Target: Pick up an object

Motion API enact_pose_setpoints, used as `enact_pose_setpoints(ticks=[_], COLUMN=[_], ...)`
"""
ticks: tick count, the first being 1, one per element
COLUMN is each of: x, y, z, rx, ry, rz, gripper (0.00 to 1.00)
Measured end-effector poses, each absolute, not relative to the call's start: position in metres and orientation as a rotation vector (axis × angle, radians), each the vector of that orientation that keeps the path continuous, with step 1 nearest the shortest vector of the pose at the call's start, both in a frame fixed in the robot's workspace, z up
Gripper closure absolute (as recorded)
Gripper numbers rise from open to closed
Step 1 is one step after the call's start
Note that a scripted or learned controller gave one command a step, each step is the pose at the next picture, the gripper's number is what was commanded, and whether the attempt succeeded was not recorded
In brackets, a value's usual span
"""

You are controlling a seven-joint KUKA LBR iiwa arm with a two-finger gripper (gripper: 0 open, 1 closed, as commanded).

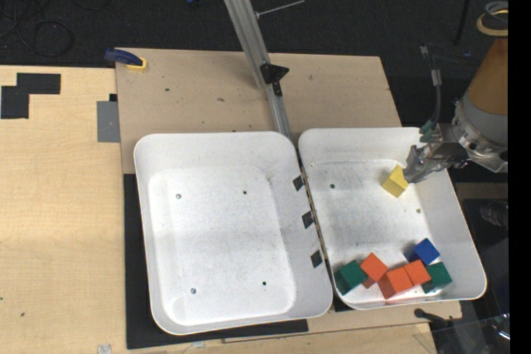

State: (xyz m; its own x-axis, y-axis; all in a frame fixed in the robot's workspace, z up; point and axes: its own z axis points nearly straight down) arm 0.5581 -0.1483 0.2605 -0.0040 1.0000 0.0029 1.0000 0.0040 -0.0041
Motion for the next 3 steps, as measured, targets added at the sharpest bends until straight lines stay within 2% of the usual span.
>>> enact_pose_setpoints(ticks=[1, 2, 3], x=[0.584, 0.600, 0.613], y=[-0.104, -0.062, -0.011], z=[0.259, 0.243, 0.248], rx=[-2.215, -2.215, -2.216], ry=[-2.225, -2.222, -2.225], rz=[-0.001, 0.003, -0.001], gripper=[1.00, 1.00, 1.00])
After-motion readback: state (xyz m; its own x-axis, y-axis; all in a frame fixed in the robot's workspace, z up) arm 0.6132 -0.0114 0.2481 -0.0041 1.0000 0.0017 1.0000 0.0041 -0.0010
